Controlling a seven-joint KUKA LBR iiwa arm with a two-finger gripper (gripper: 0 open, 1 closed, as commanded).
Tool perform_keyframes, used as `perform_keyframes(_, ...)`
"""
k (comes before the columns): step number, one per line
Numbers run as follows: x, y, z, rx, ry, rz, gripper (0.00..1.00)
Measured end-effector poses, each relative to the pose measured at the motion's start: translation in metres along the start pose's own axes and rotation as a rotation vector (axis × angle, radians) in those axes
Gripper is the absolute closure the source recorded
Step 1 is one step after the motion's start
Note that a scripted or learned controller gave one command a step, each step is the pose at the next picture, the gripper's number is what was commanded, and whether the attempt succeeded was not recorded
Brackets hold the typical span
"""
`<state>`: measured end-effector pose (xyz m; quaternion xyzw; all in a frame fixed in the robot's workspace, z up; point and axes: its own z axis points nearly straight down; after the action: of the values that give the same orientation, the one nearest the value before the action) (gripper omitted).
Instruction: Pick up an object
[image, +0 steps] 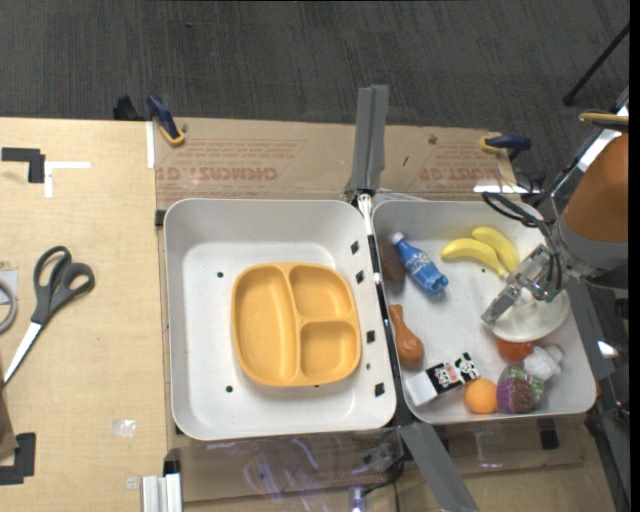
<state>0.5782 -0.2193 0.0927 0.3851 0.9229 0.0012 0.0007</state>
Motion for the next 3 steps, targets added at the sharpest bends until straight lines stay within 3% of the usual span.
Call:
perform_keyframes(1,0.065,-0.031,0.000,0.002,-0.001,0.061,0.00)
perform_keyframes(2,0.004,-0.008,-0.098,0.002,-0.004,0.049,0.00)
perform_keyframes(3,0.065,-0.021,-0.009,0.002,0.000,-0.094,0.00)
